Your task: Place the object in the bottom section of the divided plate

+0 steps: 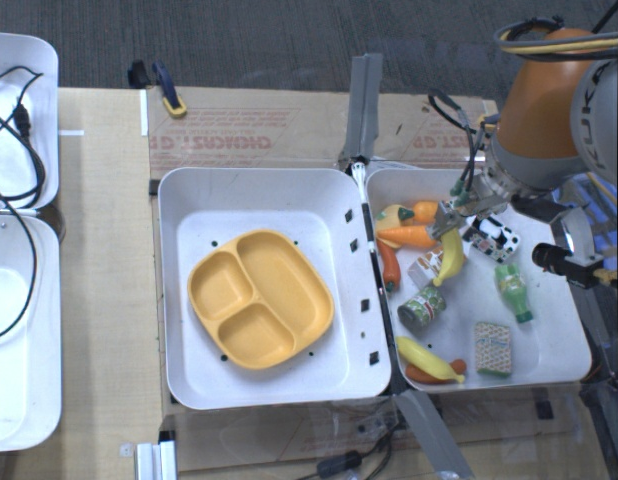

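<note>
I saw the yellow divided plate (261,298) lying flat and tilted in the left bin (179,268), three sections bare. The object was not identifiable among the right bin's (564,353) clutter.

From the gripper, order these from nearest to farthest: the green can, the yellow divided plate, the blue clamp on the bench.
1. Green can, right bin, below the gripper.
2. Yellow divided plate, left bin.
3. Blue clamp, bench's far left corner.
</note>
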You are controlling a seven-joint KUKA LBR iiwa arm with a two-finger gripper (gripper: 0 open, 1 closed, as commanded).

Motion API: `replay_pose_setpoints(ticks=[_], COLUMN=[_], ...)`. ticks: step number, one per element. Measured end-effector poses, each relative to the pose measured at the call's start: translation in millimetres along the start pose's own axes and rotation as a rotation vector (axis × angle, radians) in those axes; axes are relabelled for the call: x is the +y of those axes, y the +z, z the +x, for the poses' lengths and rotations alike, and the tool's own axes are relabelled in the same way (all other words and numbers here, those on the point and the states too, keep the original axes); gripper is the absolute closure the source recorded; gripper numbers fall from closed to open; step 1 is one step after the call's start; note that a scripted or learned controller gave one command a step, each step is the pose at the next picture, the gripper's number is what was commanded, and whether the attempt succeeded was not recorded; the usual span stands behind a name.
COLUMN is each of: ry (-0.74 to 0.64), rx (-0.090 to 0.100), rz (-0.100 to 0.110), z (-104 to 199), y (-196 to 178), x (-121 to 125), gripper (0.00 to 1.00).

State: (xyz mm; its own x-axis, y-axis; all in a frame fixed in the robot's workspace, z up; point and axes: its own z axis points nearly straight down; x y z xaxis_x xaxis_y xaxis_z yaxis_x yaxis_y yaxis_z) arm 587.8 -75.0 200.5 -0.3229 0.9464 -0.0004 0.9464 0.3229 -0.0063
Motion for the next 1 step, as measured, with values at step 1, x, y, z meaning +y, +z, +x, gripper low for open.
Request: replay_pose_setpoints(ticks=[1], ry=[-0.019], rx=[0.001], rz=[-0.001], z=[-30.4], y=[-26.3], x=[-45.8], gripper=[1.00])
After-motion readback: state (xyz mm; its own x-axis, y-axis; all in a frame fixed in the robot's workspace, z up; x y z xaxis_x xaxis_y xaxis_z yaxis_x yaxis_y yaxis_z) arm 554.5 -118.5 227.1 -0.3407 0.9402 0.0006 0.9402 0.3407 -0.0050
